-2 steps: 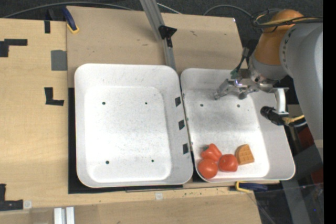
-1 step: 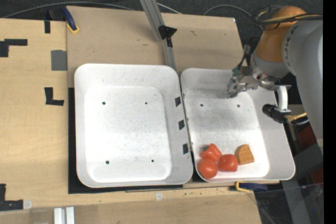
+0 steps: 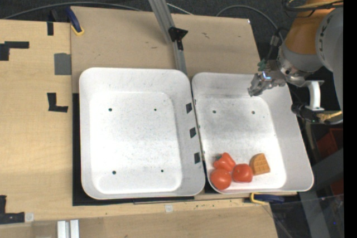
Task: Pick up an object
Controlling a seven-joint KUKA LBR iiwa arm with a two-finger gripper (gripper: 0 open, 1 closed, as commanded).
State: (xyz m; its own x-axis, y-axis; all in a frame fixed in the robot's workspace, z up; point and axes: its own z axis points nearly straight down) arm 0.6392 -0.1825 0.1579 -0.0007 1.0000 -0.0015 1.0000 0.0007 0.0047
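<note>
Three red tomato-like pieces lie bunched at the near edge of the right bin. A small orange-brown block rests just to their right. My gripper hangs over the far right corner of that bin, well away from these objects. Nothing shows between its fingers. The grey arm with its orange band comes in from the right.
The left bin stands beside the right one, joined by black clips along the shared edge. A slanted metal rail rises behind the bins. Cables run across the dark floor at the back. Black tape marks dot the wooden bench at left.
</note>
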